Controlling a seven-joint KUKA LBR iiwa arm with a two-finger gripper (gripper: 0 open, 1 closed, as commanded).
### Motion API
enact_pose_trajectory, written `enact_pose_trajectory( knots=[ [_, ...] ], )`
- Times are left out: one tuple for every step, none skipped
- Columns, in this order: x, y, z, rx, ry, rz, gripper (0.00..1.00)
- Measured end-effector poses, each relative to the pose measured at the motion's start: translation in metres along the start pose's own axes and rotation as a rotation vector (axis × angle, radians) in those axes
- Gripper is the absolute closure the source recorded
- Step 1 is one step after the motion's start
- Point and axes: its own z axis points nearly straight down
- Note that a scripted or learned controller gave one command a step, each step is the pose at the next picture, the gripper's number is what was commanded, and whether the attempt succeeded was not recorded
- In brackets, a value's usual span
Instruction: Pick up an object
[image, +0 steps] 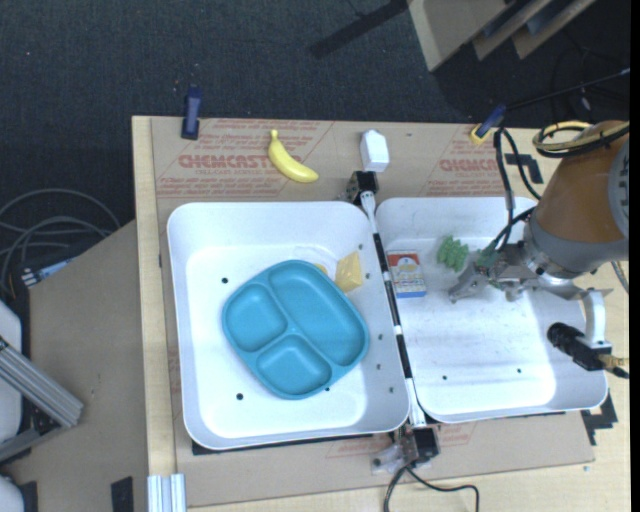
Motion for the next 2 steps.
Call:
enact_pose_trajectory(
  knots=[
    [-0.008,0.062,0.044,-0.002,-0.001,-0.001,0.0],
    [-0.005,0.112,0.043,-0.003,-0.001,-0.002,0.0]
  ],
)
